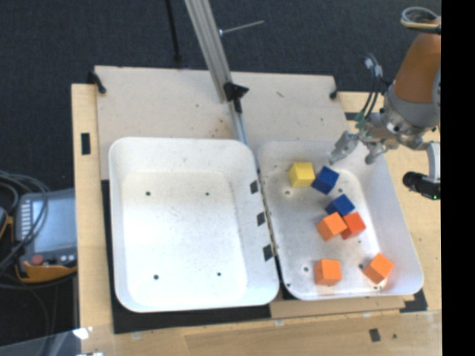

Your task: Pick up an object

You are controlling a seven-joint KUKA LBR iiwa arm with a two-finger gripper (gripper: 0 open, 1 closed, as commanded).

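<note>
The right bin (397,221) holds several small cubes. A yellow cube (301,173) and a blue cube (325,179) lie side by side near its far edge. Below them sit a second blue cube (341,203), an orange cube (332,225) and a red-orange cube (355,223), bunched together. Two more orange cubes (327,271) (379,267) rest near the front wall. My gripper (356,150) hovers over the bin's far right corner, just right of and above the upper blue cube. It is open, with nothing between its fingers.
The left bin (126,221) stands beside the right one, with a dividing rim between them. A slanted metal pole (211,47) rises behind the bins. A pendant and cables (33,236) lie off the bench at the left.
</note>
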